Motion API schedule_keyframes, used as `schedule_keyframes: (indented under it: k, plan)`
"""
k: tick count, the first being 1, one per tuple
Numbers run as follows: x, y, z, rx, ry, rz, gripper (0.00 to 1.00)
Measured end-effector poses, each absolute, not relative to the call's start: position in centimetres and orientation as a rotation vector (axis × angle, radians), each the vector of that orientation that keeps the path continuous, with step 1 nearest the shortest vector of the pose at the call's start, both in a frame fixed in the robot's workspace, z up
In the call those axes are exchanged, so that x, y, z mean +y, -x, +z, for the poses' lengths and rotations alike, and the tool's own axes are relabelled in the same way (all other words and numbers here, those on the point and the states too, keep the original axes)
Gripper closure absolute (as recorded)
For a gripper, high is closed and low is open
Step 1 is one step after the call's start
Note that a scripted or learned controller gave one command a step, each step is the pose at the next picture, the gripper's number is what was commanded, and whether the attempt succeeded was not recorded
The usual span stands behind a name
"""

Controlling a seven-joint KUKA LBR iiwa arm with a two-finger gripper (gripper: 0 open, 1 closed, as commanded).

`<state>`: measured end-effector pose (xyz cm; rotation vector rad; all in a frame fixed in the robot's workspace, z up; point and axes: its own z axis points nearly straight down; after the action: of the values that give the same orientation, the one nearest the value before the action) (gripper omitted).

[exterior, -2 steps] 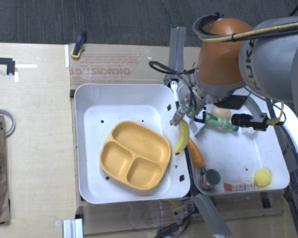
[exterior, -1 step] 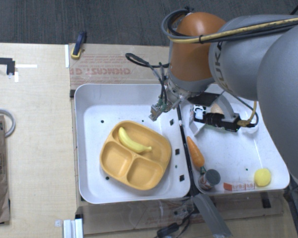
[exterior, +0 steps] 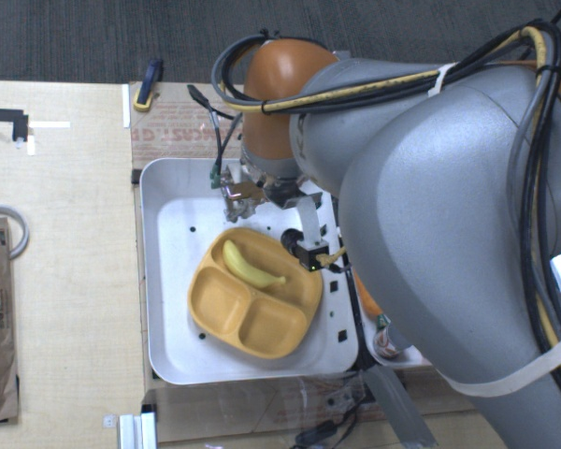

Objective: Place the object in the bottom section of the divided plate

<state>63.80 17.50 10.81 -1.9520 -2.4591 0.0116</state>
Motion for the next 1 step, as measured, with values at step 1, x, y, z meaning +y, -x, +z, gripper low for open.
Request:
schedule_keyframes:
  k: [1]
  plan:
    - [20.50,-65.90,16.66,-2.203,2.239,0.012,1.00]
